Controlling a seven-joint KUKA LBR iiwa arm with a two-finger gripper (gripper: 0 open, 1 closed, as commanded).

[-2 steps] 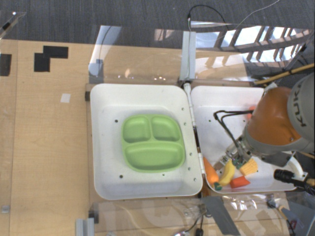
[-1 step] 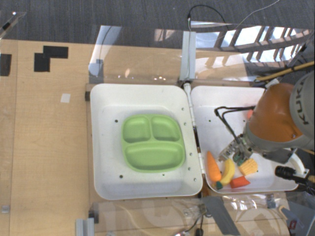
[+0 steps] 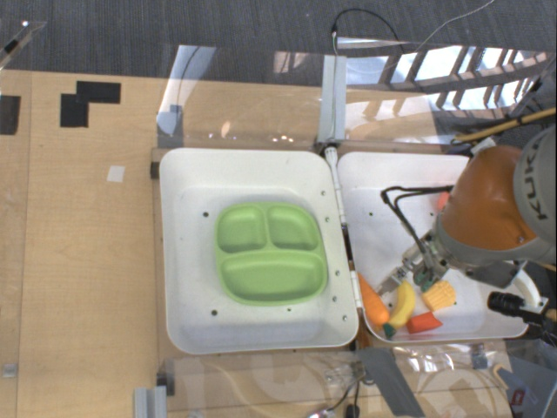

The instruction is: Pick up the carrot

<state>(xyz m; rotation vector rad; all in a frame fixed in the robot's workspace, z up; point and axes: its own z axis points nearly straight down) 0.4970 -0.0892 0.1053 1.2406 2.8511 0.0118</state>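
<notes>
Crowding the carrot [image 3: 373,302]: a banana [image 3: 402,305] alongside, corn [image 3: 439,296] beyond; whether the fingers [image 3: 421,274] are open or closed is unclear.

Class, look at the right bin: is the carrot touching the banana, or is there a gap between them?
Cannot tell. In the camera view the carrot and banana lie side by side, very close; no plain gap or contact shows.
</notes>
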